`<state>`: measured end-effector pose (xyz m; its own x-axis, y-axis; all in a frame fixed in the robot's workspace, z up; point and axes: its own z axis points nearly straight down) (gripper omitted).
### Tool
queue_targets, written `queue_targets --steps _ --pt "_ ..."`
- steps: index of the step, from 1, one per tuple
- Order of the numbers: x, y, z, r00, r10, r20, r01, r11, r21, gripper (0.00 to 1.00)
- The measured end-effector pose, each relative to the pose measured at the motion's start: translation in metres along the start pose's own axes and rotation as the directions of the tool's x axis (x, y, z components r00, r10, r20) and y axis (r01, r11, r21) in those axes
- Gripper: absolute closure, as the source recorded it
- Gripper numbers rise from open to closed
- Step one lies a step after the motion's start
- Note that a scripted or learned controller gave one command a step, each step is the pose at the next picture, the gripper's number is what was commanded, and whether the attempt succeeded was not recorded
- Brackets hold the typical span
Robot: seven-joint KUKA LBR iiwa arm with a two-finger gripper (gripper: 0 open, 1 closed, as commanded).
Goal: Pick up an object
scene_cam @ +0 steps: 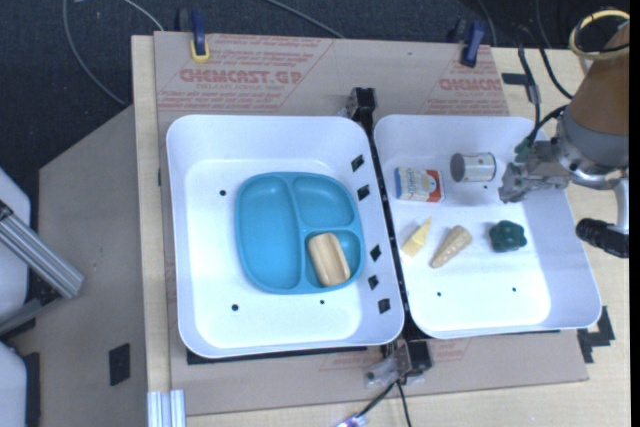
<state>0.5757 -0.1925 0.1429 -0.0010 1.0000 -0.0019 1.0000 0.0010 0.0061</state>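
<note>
The pincer (520, 177) hangs over the right bin (560, 300), just right of a can (473, 167); its grip I cannot tell. A green toy (507, 236) lies below it. The left bin (200, 215) holds a blue plate (275, 235).

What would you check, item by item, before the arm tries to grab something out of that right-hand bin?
1. Things to pick lie in the right bin: ok. A small carton, metal can, cheese wedge, cone and green piece.
2. They lie apart from each other: ok.
3. Gripper is over the right bin: ok, near its far right part.
4. Nearest things: ok, the can and green piece.
5. Fingers open: cannot tell.
6. Gripper already holding something: cannot tell.
</note>
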Motion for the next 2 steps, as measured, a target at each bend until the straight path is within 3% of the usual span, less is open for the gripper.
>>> queue_targets --steps 2 --pt "-0.006 0.004 -0.125 1.000 0.000 0.001 0.000 1.000 -0.001 1.00"
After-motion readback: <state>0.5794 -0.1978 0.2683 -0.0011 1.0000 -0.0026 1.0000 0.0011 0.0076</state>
